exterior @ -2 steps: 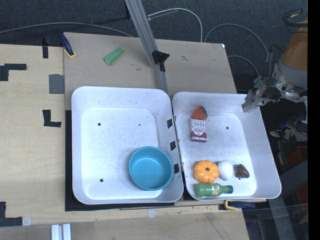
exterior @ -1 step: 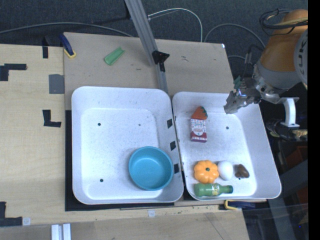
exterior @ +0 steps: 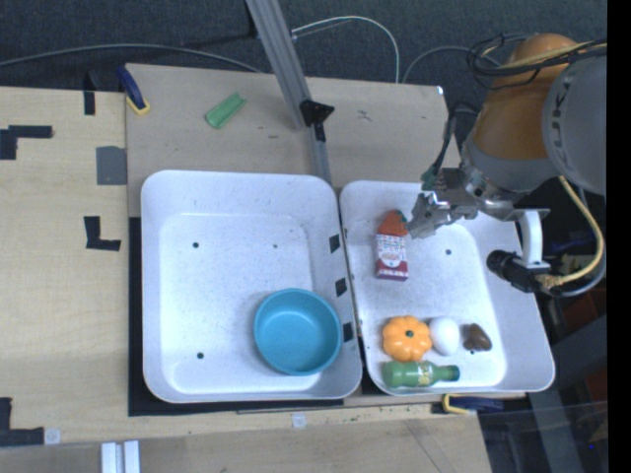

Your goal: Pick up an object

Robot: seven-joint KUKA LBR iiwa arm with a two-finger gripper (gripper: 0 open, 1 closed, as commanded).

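Ketchup bottle (exterior: 392, 250) is, in my judgement, the thing the arm wants to pick, because the gripper (exterior: 426, 215) hangs just beside its red cap, near the far edge of the right bin (exterior: 513, 304). The bottle lies flat on the bin floor, close to the bin's left wall. Its long axis runs from the far edge toward the near edge, slightly tilted, and the cap points to the far right, toward the gripper. I cannot tell how far the gripper is open, and nothing is visibly held.

The left bin (exterior: 197, 215) carries a blue bowl (exterior: 297, 330) near its near right corner. Along the near edge of the right bin sit a small orange pumpkin (exterior: 406, 338), a green bottle (exterior: 421, 373) lying on its side, a white egg (exterior: 446, 336) and a brown piece (exterior: 477, 338), grouped together, well apart from the gripper.
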